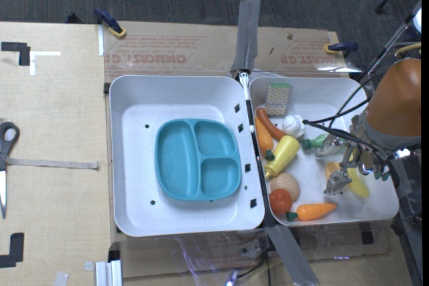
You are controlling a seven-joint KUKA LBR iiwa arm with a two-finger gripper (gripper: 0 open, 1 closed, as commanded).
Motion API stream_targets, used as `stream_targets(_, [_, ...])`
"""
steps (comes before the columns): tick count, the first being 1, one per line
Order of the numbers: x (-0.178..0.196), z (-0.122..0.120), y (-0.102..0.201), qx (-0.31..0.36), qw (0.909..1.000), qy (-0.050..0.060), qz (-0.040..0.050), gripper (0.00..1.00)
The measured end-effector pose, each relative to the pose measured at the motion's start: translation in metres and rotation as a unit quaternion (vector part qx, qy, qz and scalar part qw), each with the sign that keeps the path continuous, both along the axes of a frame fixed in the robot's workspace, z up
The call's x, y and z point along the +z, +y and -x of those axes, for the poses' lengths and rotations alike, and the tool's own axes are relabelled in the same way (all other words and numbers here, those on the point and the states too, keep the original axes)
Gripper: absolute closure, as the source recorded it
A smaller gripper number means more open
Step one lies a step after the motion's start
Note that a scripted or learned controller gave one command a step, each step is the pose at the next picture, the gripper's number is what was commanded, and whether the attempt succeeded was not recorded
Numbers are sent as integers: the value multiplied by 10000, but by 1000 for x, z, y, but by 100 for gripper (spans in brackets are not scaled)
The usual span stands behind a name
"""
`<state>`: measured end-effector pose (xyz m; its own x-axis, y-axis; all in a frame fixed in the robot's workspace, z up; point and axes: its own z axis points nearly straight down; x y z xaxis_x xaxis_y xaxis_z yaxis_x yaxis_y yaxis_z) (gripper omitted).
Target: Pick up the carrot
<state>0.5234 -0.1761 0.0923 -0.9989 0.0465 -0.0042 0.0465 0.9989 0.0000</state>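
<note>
Dark carpet lies behind a pale wooden bench [53,144], where a pair of scissors [7,144] rests at the far left and blue clamps hold down a sheet of cardboard [174,50]. On it, the left bin [127,197] holds a teal divided plate [198,159]. Across the dividing wall, the right bin [315,94] is crowded with toy food: a sponge [277,98] at the back, an orange-red pepper [265,130], a yellow squash-like piece [283,154], a tan ball [284,183] and a red tomato [281,199]. The carrot [316,211] lies flat by the front wall of this bin, green end beside the tomato, tip pointing right. It looks like a light, rigid, smooth plastic piece, liable to slip or roll; a grasp across its thicker middle would likely hold best. Just above and right of it, the gripper [337,183] hangs over the bin floor beside a yellow item [358,185]; its fingers look close together with nothing between them, short of the carrot.
</note>
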Motion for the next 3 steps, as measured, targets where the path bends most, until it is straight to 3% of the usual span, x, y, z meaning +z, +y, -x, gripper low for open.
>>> stream_targets(1, [0, 3, 41, -412, 9991, 4, -4, 0])
stream_targets(2, [0, -47, 66, -2191, 9757, 3, -5, 0])
stream_targets(3, [100, 17, 135, -2879, 9576, 1, -8, 0])
